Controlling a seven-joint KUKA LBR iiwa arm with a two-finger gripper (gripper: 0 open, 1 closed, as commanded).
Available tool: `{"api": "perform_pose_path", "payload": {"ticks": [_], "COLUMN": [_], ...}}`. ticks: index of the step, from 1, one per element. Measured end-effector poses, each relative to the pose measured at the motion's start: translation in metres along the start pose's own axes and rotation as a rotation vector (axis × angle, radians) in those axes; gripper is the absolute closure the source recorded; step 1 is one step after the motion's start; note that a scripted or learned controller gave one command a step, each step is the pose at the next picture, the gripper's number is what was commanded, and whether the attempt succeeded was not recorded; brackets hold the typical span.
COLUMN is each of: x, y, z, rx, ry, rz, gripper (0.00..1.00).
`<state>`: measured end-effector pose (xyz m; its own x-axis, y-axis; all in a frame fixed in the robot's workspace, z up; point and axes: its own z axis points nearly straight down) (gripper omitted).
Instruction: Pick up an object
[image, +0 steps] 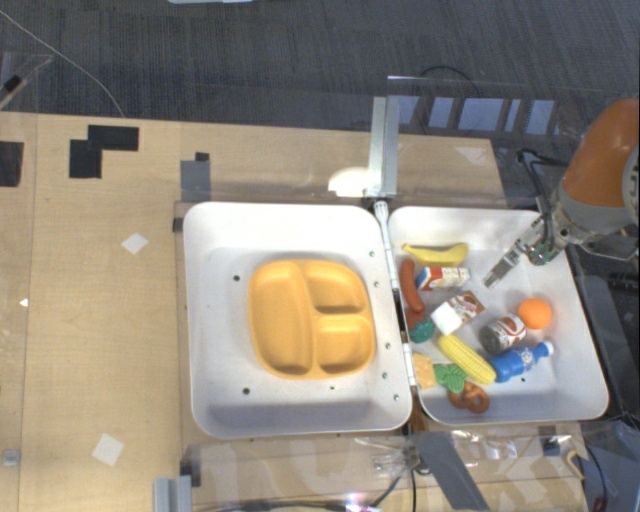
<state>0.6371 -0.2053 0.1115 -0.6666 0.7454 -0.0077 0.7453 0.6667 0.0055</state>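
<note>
1. the grey arm's tool (503, 266) hangs over the far part of the right white bin (590, 385); i cannot tell how its grip stands.
2. just left of the tool lies a yellow plastic banana (436, 253).
3. nearer the camera sit an orange ball (535, 313), a yellow corn cob (466, 358) and a blue bottle (522, 361).
4. well left, a yellow divided tray (310, 316) fills the left white bin (215, 300).

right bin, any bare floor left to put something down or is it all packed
Bare floor runs along the right bin's far edge behind the banana, and beside its right wall past the orange ball. The near left part, around the corn cob, is crowded.
</note>
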Motion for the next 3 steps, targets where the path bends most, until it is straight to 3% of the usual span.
{"api": "perform_pose_path", "payload": {"ticks": [1,2,3], "x": [0.01,0.03,0.052], "y": [0.044,0.069,0.082], "z": [0.02,0.024,0.025], "rx": [0.006,0.008,0.005], "ry": [-0.003,-0.003,0.001], "rz": [0.181,0.41,0.321], "gripper": [0.0,0.0,0.0]}}
